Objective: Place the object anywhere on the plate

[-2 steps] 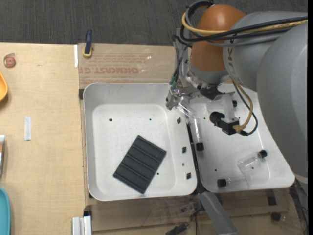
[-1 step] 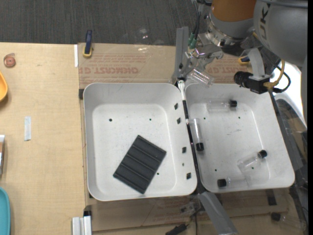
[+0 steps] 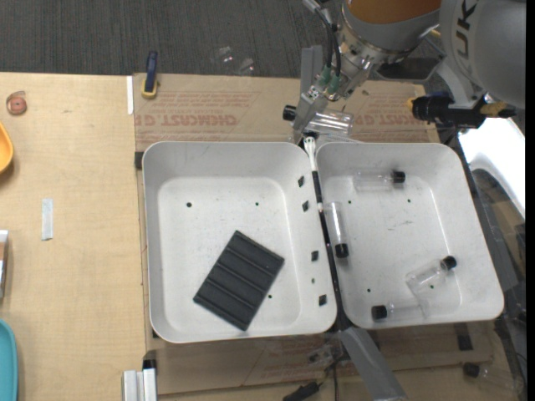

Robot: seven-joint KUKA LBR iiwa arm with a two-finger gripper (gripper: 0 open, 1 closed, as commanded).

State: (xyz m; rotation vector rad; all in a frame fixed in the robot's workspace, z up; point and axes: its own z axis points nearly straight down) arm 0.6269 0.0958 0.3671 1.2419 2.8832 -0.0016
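Clear vial (image 3: 328, 124), black-capped, is seen crosswise right under the end effector (image 3: 322, 98), upper middle of the frame, over the back rims where the two bins meet. Whether it is clamped or merely overlapped cannot be told.

Dark ribbed plate (image 3: 239, 279) is noted lying askew in the left bin (image 3: 159, 224), lower centre, well apart from the vial. More vials are scattered in the right bin (image 3: 468, 224).

Step judged: carry towards the plate, not yet over it. Next, travel down-left and a low release are called for, since a round vial may roll off.
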